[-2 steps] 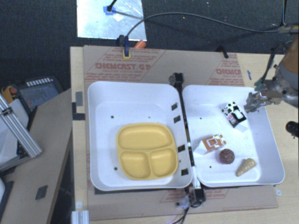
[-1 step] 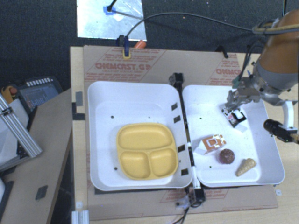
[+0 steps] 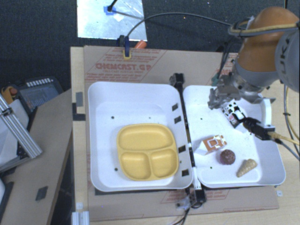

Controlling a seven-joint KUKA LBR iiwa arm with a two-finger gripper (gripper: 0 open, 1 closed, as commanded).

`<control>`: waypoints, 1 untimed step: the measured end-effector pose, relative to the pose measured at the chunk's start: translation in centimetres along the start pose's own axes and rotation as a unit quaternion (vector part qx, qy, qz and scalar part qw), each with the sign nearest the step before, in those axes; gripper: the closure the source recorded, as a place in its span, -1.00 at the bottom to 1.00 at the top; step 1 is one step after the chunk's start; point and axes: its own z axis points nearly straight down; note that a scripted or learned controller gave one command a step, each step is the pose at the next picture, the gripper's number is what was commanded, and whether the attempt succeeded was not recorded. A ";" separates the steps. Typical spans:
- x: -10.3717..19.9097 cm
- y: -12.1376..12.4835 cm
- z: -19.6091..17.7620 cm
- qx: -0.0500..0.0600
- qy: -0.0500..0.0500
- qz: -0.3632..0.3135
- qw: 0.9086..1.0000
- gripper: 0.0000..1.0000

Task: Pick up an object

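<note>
While the arm [image 3: 265,41] hangs in from the right over the far part of the right bin [image 3: 267,170], the gripper [image 3: 220,97] sits low near that bin's back-left area. Can't tell its state from this angle, wrist blocks it, and nothing seen held. Candidates for the pick, all in the right bin, nearer the front than the gripper: small orange-and-white box [image 3: 214,143] near the bin's left-centre, on a white scrap of paper; dark brown round object [image 3: 228,157] just beside it to the front-right; tan cone-shaped thing [image 3: 247,167] a bit further right, close to the front wall. All three well apart from the gripper, none touching it. The box is the closest of the lot, roughly straight toward the front from the tool. Black-and-white fitting on the wrist [image 3: 233,112] just right of the gripper, w/ a black connector and cable [image 3: 262,129] trailing off to the right. Left bin [image 3: 136,95]: yellow divided tray [image 3: 147,151] lying flat, toward the front, three compartments up.
</note>
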 end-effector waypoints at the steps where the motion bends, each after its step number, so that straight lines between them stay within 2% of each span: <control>1: 5.7 -0.8 0.2 0.001 0.000 0.000 1.000 1.00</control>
